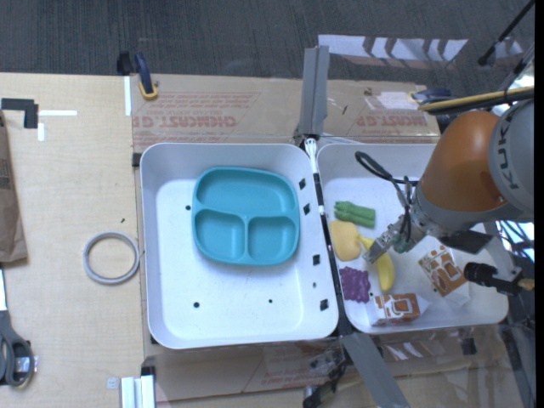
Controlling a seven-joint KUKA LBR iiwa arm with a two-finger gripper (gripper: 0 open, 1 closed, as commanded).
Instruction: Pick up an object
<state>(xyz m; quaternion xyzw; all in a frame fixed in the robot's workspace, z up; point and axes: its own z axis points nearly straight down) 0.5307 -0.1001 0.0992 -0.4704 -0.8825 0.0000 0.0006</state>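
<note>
Hand (380,246) low in the rt bin (476,313), can't tell its state. Brown snack pack (397,308) nearest me, below it; purple grapes (354,284) down-left. Banana (384,269) right under the hand, lemon (345,240) just left. Green veg (354,213) beyond. Teal tray (246,216) far left, other bin.

Gripper (380,250) over yellow banana (384,270)
</note>
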